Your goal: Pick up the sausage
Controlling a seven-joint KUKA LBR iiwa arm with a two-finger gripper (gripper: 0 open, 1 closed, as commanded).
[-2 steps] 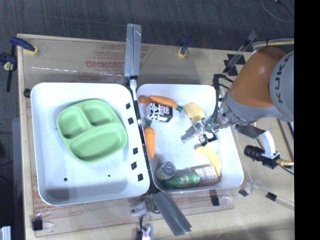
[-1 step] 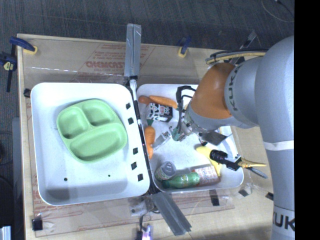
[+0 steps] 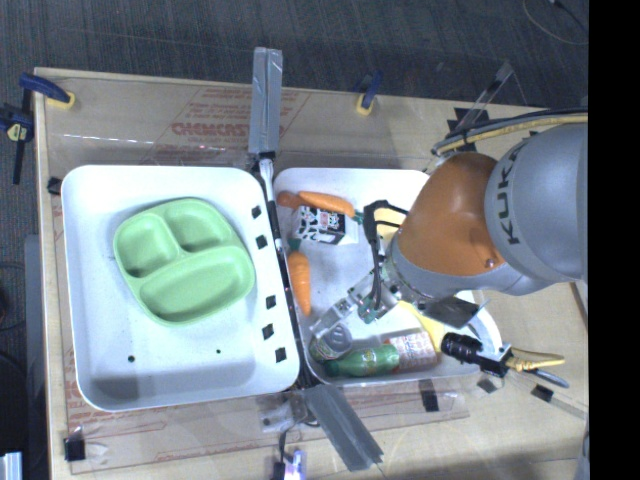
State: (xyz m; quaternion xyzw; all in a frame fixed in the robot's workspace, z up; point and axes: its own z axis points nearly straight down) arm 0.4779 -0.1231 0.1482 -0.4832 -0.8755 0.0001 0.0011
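One orange-red sausage (image 3: 318,202) lies at the right white bin's (image 3: 440,180) upper edge, right of centre frame. Approach step: the hand (image 3: 350,313) hovers lower, near a green bottle (image 3: 372,360); its state unclear. Next: move up-frame over the sausage.

Your robot arm (image 3: 530,208) is big, round and smooth. Most of it is shiny grey, like a fat pipe. You can read black letters on the grey part; they spell KUKA, turned sideways. Above the wrist there is a wide orange band (image 3: 450,223), round like a ball. Below it sits a darker grey ring. A thin black cable (image 3: 375,218) loops by the orange part. A yellow and black hose (image 3: 500,126) runs along the top of the arm. The small end near the jaws looks silver, with a little green-blue bit
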